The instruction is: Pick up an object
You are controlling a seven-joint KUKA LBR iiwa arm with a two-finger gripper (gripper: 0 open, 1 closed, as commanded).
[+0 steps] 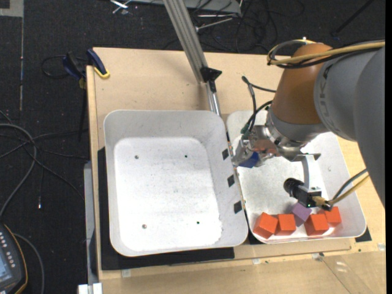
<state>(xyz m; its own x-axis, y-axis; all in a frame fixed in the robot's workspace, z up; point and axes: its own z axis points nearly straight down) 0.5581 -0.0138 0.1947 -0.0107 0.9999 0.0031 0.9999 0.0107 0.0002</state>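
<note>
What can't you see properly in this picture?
- Gripper, camera view: blurred, so its fingers and the blue thing by them are unclear.
- Right bin: its far part is hidden under the arm.
- Purple block: partly covered by a black part.

A blue-and-yellow clamp (92, 62) sits at the bench's (153, 81) far left corner. A slanted metal pole (184, 29) meets the bench's far edge. Black cables (24, 146) lie on the dark floor (43, 17) beyond the left edge.
</note>
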